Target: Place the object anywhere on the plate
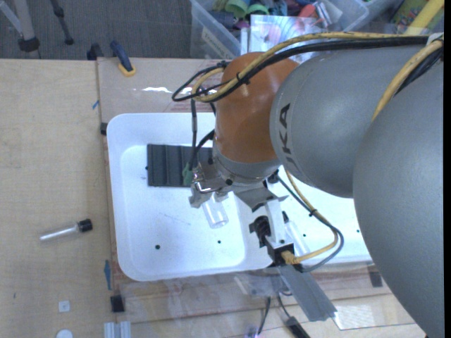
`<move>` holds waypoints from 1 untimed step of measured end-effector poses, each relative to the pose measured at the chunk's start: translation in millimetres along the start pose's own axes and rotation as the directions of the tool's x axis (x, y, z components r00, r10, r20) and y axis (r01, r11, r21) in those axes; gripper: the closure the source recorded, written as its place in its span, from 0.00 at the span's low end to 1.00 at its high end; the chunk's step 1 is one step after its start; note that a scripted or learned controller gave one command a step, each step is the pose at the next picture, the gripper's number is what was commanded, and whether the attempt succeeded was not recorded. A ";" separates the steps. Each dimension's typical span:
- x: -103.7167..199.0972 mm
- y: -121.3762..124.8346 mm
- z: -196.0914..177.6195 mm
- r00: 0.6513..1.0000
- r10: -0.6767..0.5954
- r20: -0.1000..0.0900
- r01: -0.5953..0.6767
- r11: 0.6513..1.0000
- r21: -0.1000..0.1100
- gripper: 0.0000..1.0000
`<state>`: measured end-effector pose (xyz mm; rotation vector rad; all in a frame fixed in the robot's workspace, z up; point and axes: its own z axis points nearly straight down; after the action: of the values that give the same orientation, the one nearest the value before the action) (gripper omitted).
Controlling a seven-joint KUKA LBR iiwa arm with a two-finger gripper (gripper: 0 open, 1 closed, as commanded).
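Table front: the pale wooden table carries a few small bits of hardware along its near edge, too small to identify.
Loose item: a small tube, pale with a black cap, lies on its side on the table, left of the bin and well apart from it.
Bin: the white bin sits on the table, its right part covered by the arm; its near floor is bare apart from a few dark specks.
Gripper: the gripper hangs over the middle of the bin, pointing down; whether it is open or closed cannot be told.
Task object: a black ribbed slab lies flat on the bin floor in the far left part, just beside the gripper, its right edge hidden behind the wrist.
Arm: the grey arm comes in from the right, with its orange band above the wrist.
Far edge: a blue-and-orange tool rests by the table's back edge.
Beyond: clear crates of coloured items.
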<state>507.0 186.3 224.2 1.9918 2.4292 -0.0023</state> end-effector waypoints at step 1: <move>17.5 8.6 90.9 0.878 0.479 0.002 -0.479 0.878 0.006 1.00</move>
<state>512.0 205.0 133.3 2.5330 1.8634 -0.0107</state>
